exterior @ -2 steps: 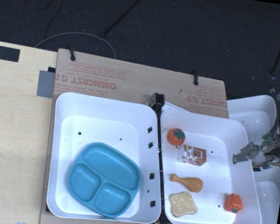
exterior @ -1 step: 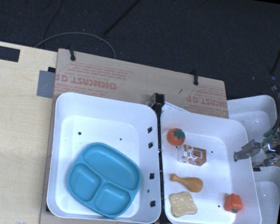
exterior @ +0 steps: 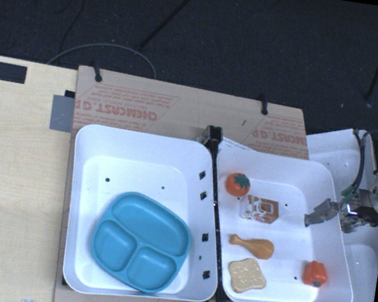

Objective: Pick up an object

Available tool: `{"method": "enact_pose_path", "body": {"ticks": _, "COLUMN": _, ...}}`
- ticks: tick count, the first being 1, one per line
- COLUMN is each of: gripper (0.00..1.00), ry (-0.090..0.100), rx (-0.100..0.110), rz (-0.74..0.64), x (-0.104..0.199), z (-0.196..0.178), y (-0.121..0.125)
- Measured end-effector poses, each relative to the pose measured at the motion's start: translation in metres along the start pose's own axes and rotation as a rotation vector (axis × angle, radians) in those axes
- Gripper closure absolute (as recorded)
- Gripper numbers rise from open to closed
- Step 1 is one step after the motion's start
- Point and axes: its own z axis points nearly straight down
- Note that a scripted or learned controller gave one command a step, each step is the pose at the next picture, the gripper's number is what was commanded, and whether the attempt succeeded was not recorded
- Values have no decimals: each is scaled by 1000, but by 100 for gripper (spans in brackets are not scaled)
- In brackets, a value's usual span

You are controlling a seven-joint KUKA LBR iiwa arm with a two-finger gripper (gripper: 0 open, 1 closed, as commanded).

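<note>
In the right bin [exterior: 313, 175] lie a tomato [exterior: 238, 184], a small carton [exterior: 260, 208], a drumstick [exterior: 254, 247], a toast slice [exterior: 247, 276] and an orange pepper [exterior: 315, 273], with the gripper [exterior: 321, 212] poised over its right side, nothing visibly held, its opening impossible to judge.

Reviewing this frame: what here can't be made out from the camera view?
- Gripper, at the right bin's right edge: small and dark; jaws open or shut, unreadable.
- Arm: cut off by the frame's right edge.
- Small carton: print too small to read.
- Blue divided plate: underside and bin floor beneath hidden.
</note>
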Motion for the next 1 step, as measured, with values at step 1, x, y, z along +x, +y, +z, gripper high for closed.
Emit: {"method": "enact_pose_path", "body": {"ticks": 1, "gripper": 0, "ry": 1, "rx": 2, "rz": 0, "x": 0, "z": 43, "y": -4}}
